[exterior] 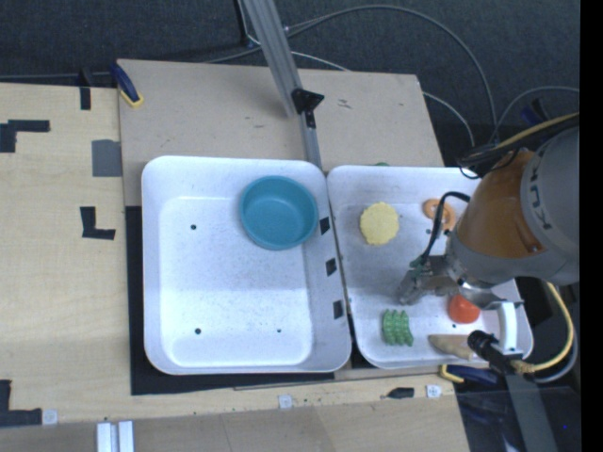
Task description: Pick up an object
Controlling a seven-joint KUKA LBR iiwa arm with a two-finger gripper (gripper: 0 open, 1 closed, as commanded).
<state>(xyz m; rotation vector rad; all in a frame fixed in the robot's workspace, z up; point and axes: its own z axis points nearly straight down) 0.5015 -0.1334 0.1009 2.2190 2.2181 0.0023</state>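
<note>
Right bin (372, 179): shallow white tray, holding several small items. Yellow round piece (380, 223), flat-topped with a crinkled edge, lies toward the far left of this bin, well apart from the rest; it looks like light toy food, probably stiff plastic or foam, best pinched across its width from above. Green ridged piece (397, 328), small and knobbly, lies near the bin's front edge, just below and left of the gripper (415, 285); judged light and rigid, the ridges offering good purchase if the pinch goes across its narrow sides. Red round piece (463, 309), smooth and likely slippery, sits just right of the gripper, partly under the arm; its curved skin may squirt out of a shallow pinch, so a grip across its middle is advised. Orange piece (434, 208), small, lies half hidden by the arm at the bin's far right; shape cannot be told. Tan elongated piece (450, 345) lies at the front right corner, partly covered. Gripper: low over the bin floor between the green and red pieces, with nothing seen between its tips; whether its fingers are spread or pressed together cannot be told. Left bin (226, 347): holds a blue bowl (278, 212), upright, in its far right corner; light, rigid, its thin rim the only grip.
</note>
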